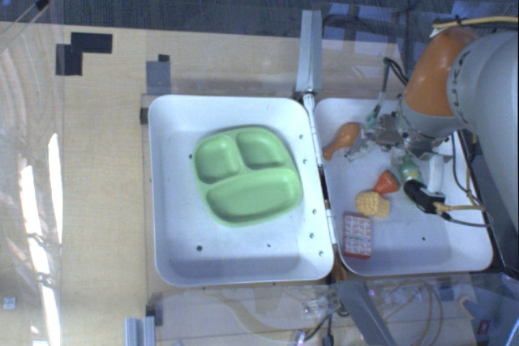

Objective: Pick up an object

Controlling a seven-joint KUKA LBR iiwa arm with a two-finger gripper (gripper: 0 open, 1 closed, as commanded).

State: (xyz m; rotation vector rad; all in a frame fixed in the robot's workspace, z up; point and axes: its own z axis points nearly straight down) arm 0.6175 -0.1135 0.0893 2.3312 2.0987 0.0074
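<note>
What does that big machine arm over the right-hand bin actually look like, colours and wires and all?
The arm is thick and rounded, with a pale grey shell and a glossy orange band above the wrist. Below the band sits a darker metal pincer, small and angular. Thin black cables run along the wrist, and a black, plug-like part with a yellowish wire hangs beside it.

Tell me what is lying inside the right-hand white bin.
The right white bin holds an orange chicken drumstick, a carrot piece, yellow corn and a red-patterned packet. The grey arm hides its upper right corner.
</note>
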